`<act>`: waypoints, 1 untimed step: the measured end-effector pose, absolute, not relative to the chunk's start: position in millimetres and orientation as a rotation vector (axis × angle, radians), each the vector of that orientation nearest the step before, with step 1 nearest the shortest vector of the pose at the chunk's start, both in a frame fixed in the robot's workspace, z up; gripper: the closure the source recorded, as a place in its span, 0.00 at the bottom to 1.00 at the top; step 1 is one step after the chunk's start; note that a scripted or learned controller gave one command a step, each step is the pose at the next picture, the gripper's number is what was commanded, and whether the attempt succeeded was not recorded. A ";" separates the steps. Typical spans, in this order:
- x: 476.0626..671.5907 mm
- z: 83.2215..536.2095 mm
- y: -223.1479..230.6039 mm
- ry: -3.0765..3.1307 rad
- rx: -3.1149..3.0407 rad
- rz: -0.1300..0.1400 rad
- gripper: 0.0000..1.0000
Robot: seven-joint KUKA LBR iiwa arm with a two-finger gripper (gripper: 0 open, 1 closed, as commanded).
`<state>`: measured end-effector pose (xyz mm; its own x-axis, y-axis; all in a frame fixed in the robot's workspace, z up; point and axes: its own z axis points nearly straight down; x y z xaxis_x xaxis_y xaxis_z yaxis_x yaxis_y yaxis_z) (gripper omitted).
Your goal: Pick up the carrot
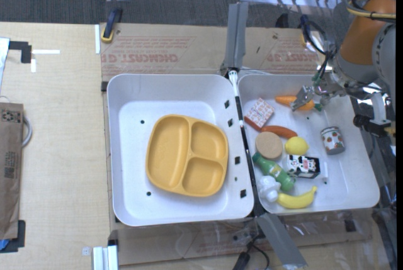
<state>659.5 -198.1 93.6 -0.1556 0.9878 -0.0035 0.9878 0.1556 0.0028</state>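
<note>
From my remote seat I looked down on the pale wooden bench (50, 136), with a brown cardboard sheet (170, 48) under the far side of the two bins. The left shallow white plastic bin (123, 155) held one thing — a yellow three-compartment plastic plate (187, 155), lying flat near its centre. The right shallow white plastic bin (359, 174) carried the clutter. The grey arm with its orange band (368, 23) came in from about two o'clock, and its two-finger gripper (306, 99) sat low over the far part of that bin, at roughly twelve o'clock within it. The orange toy carrot (286, 99) lay there on the bin floor, its tip pointing toward nine o'clock and its thicker end right at the fingers; I could not tell whether the jaws were clenched on it or merely beside it. Toward seven o'clock from the carrot lay a red-and-white checked box (259, 114), then a red sausage-shaped toy (280, 131), a round tan disc (269, 145) and a yellow lemon (296, 146). A small grey can (332, 140) stood apart at three o'clock. Nearer me were a green bottle with a white cap (273, 174), a black-and-white carton (304, 165), and — at six o'clock — a yellow banana (298, 198).
</note>
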 end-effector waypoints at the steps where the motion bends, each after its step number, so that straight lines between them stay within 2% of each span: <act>1: 657.5 102.0 -198.9 2.393 2.039 -0.013 1.00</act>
